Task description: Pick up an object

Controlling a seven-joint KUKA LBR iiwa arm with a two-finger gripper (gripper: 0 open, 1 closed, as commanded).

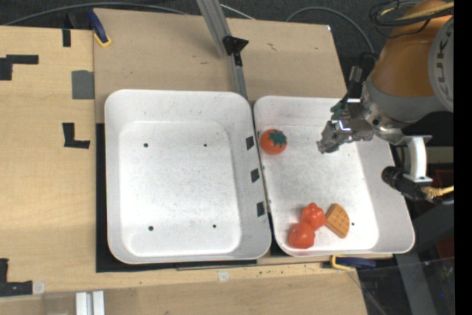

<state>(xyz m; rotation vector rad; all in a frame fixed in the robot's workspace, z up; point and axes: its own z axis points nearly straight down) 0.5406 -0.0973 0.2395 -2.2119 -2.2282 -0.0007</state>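
Though blurred, end effector (330,140) over right bin (383,232).

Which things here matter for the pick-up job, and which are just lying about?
For the job: gripper; tomato; red pepper; waffle; right bin, which holds all three.

Lying about: left bin; metal pole; blue clamp; cables.
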